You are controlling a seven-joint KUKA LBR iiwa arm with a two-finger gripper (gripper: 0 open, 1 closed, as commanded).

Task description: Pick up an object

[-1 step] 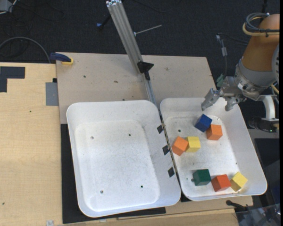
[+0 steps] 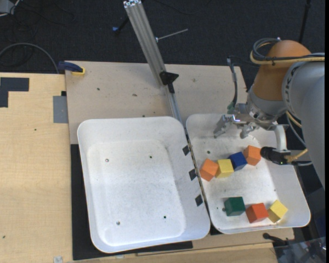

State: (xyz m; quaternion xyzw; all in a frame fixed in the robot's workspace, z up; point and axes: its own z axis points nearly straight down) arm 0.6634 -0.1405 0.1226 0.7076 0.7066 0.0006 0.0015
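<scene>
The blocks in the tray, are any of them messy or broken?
None look broken. They lie jumbled in the right bin: the orange block, yellow block and blue block form a crooked, tilted row, all turned different ways.

A robotics laboratory test cell. Two shallow white bins (image 2: 134,185) sit on a plywood bench (image 2: 27,169); behind the bins an aluminium extrusion post (image 2: 149,43) rises at a slant, and beyond it loose cables (image 2: 16,51) lie on dark carpet. Right of the bins stands an industrial arm (image 2: 296,92); toy blocks (image 2: 230,166) lie in the right bin.
</scene>
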